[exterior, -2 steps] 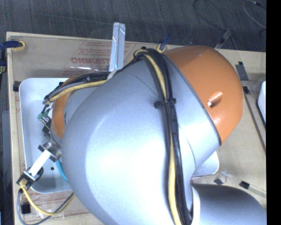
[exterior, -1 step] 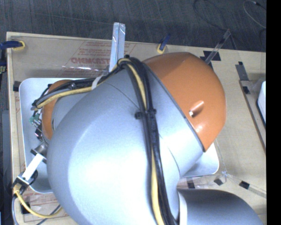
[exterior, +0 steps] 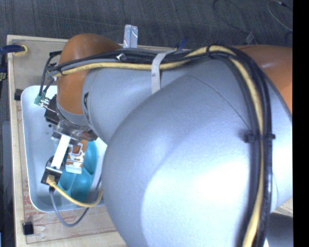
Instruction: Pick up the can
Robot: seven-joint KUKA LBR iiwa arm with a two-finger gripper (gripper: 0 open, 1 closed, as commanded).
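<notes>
Down in the white bin (exterior: 27, 138) on the view's left side: the gripper (exterior: 74, 156), low, right over a blue-green thing (exterior: 87, 176). Touching it or just above it? Cannot tell. Could be the can, lying on its side, long way pointing from the gripper toward the bin's near wall. Looks smooth and round, a bit shiny, like plastic or painted tin. Right at the gripper's tip, a small patch of orange and white print (exterior: 78, 153). Maybe a label. Too small to say. Gripping, or let go? Cannot tell either. Over almost everything else, the big grey arm (exterior: 195, 153): smooth, round, fat, with an orange band (exterior: 72, 86) by the wrist. Under the bin, a pale wooden bench (exterior: 15, 76). Best guess for the next move: straight down, no sideways trip.
</notes>
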